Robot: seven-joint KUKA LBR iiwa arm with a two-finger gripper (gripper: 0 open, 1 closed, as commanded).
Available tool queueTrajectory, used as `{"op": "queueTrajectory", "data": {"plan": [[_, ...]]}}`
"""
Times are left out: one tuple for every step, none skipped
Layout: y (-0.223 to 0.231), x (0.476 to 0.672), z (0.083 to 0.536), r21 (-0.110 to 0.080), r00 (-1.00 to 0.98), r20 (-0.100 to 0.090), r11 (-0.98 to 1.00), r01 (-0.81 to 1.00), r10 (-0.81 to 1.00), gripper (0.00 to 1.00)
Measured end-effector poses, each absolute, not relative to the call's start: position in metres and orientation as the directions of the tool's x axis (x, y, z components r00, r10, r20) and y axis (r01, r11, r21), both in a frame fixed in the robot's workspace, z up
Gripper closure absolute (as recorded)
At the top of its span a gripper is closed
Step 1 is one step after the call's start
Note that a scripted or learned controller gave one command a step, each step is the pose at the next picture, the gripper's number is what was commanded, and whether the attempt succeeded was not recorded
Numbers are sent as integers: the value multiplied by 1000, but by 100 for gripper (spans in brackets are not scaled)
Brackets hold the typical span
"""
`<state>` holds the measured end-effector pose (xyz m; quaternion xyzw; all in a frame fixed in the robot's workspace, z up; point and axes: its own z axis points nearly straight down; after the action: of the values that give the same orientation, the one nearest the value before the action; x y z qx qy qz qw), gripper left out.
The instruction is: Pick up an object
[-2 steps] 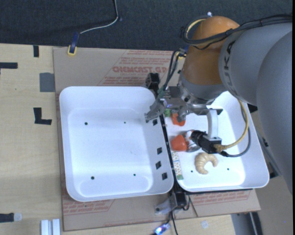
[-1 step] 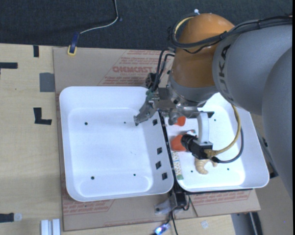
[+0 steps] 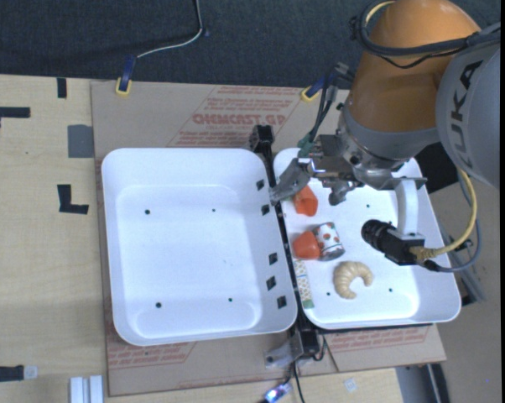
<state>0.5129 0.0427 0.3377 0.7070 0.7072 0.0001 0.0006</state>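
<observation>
The gripper [image 3: 315,181] hangs low over the right bin [image 3: 403,309], fingers spread above an orange piece [image 3: 305,200] near the divider, seemingly lined up for a grasp.

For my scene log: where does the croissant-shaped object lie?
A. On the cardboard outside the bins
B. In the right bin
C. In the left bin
B: the croissant-shaped object lies on the floor of the right bin, below the small can.
</observation>
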Motion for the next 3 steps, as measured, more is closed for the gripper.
{"op": "queueTrajectory", "data": {"plan": [[78, 512, 482, 16, -7, 3, 7, 1000, 1000, 100], [121, 500, 538, 4, -5, 1, 5, 1000, 1000, 100], [154, 521, 534, 0, -3, -1, 3, 1000, 1000, 100]]}}
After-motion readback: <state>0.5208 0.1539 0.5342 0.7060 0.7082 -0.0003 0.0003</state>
